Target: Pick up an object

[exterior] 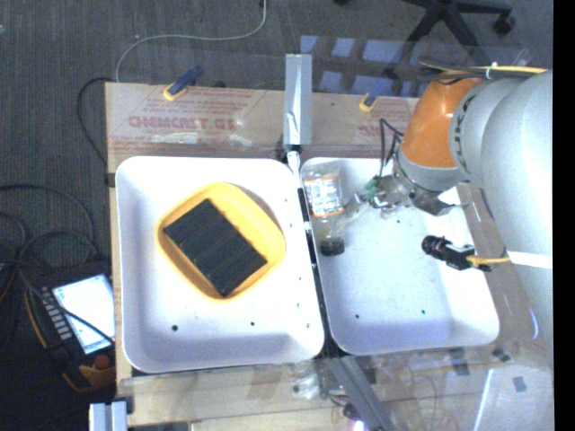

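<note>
Bench (pixel 207 124): brown top, carries both bins side by side; we see it bare along the 12 o'clock edge.
Arm (pixel 512 151): grey w/ orange band, comes in from 3 o'clock and hangs over the 1-2 o'clock part of the R bin.
Left bin (pixel 144 330): white, shallow, on the 9 o'clock half of the bench.
Right bin (pixel 404 312): white, shallow, on the 3 o'clock half; its floor is bare toward 6 o'clock.
Yellow dish (pixel 260 218): in the L bin, about centre, slightly toward 12 o'clock.
Black pad (pixel 216 245): ridged, rectangular, lies flat in the dish, corners turned approx. to 12, 3, 6 and 9.
Bottle (pixel 323 200): clear plastic w/ label, lies in the R bin along its 9 o'clock wall, dark cap end toward 6 o'clock. Not lifted.
Gripper (pixel 382 194): low in the R bin, just beside the bottle at its 3 o'clock. We can't tell if it's apart or together, nor if it touches the bottle.
</note>
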Controlling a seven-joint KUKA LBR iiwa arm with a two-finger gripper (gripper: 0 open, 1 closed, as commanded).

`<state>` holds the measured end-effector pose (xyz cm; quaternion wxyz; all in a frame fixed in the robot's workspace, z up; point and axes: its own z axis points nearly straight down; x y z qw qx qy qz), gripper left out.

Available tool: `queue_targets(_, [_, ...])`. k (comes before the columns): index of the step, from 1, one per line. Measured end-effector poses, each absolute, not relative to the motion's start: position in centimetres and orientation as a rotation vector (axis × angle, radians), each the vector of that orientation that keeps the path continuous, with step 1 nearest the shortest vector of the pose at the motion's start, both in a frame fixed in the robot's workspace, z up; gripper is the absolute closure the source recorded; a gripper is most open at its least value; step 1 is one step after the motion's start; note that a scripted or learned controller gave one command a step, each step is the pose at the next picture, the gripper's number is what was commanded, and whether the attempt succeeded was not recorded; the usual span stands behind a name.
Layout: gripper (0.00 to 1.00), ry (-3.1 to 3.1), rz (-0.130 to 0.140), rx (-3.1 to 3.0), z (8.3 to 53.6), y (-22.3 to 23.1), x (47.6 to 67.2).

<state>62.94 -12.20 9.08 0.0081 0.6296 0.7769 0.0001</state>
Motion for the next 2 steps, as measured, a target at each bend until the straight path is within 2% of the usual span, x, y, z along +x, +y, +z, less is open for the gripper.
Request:
queue_targets(1, [0.00, 2.505, -0.007, 1.881, 9.0, -10.6, 67.0])
queue_targets(2, [0.00, 2.190, -0.008, 2.253, 14.1, -15.4, 65.0])
